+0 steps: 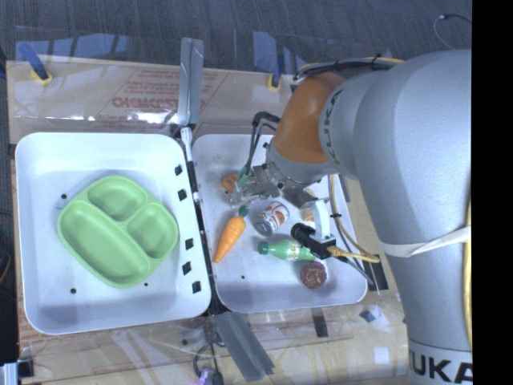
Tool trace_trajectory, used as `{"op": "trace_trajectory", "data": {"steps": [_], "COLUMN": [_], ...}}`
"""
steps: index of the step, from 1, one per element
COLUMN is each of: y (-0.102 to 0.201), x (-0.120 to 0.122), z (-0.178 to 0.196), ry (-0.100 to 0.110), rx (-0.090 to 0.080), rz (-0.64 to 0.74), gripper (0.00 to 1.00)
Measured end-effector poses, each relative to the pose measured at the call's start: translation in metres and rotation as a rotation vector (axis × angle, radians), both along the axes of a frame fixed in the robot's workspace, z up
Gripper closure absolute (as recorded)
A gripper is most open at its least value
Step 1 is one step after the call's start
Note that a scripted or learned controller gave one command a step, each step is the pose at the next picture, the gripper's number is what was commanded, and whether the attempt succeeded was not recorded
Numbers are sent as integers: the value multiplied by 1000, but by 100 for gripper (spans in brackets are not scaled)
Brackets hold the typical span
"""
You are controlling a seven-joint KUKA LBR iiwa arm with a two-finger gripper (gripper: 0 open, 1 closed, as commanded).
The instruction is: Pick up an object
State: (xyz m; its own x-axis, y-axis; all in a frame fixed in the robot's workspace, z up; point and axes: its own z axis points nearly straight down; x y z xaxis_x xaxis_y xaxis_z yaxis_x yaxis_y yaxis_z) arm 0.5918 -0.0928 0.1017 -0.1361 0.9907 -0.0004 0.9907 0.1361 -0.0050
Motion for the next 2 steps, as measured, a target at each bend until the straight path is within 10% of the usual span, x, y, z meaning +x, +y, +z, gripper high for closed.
{"op": "trace_trajectory", "data": {"steps": [1, 2], "y": [0, -3], "x": [0, 30], "z": [0, -10], "ry": [0, -3], "rx": [0, 2], "rz": [0, 16], "gripper": [0, 0]}}
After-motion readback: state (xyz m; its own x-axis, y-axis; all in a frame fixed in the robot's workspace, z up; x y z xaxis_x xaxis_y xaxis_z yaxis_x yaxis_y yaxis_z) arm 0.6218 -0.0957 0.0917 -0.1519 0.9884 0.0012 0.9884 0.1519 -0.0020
